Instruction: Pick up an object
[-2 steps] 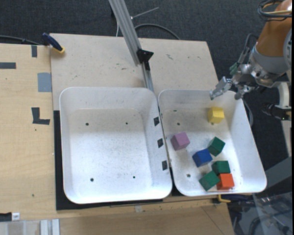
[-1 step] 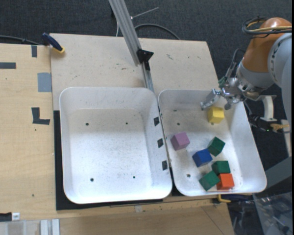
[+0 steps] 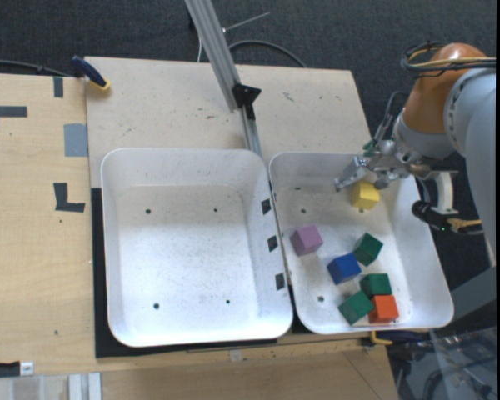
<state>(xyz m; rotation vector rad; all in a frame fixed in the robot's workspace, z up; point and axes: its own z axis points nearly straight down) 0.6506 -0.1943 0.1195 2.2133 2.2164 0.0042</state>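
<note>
My gripper [image 3: 365,182] hangs over the far part of the right bin [image 3: 417,248], reaching in from the right. A yellow cube [image 3: 366,197] sits right at its fingertips, between the two grey fingers [image 3: 347,179], and looks raised off the bin floor. Lower in the same bin lie a purple cube [image 3: 307,240], a blue cube [image 3: 343,267], a dark green cube [image 3: 368,247], two more green cubes [image 3: 357,307] and an orange cube [image 3: 384,308].
The left bin [image 3: 117,223] stands beside the right one, sharing a middle wall. A slanted metal pole [image 3: 221,48] crosses the bench behind the bins. A blue-and-yellow clamp [image 3: 92,73] lies at the far left corner.
</note>
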